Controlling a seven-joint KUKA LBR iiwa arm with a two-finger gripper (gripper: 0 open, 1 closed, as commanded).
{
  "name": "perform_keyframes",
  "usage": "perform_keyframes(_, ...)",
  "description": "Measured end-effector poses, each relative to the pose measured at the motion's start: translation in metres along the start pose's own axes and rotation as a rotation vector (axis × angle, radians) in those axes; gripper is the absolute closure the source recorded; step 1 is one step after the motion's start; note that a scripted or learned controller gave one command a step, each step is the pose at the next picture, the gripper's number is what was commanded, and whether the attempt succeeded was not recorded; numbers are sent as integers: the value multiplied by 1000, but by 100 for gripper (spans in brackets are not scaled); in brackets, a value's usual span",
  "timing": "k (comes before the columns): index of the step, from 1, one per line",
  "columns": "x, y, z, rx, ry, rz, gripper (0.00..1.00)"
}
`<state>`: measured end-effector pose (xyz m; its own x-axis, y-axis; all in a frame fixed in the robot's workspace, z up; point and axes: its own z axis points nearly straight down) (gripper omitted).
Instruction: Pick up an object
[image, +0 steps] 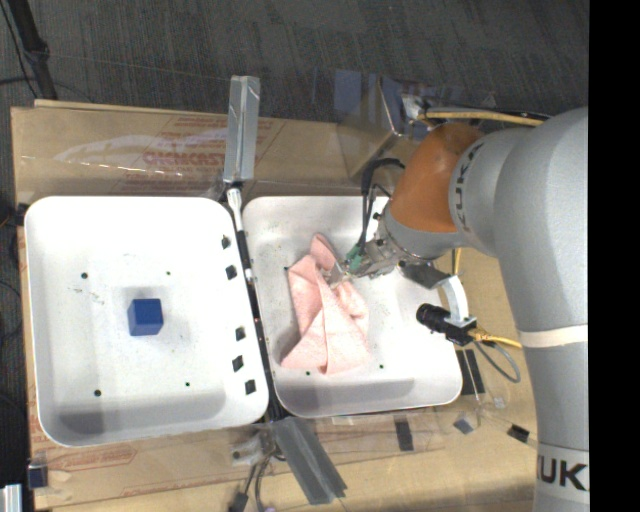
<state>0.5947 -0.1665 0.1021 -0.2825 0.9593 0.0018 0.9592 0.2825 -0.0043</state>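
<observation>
A pink cloth (325, 315) lies crumpled in the right bin (420, 385), stretching from the bin's middle down toward its front. Its upper part rises into a fold near the bin's centre. My gripper (352, 266) comes in from the right and sits low at the cloth's upper right edge, touching or just over the fabric. The grey wrist with its orange band (425, 190) hides part of the bin's far right corner. A small blue cube (146, 316) rests alone in the left bin (60, 400), far from the gripper.
The divider between the two bins carries black clips (240, 335). A black fitting with a cable (445, 322) hangs off the wrist over the right bin's right side. Cardboard lines the bench behind the bins.
</observation>
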Motion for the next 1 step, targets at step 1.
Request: perform_keyframes(1,41,22,-90,-2,-1,191,100)
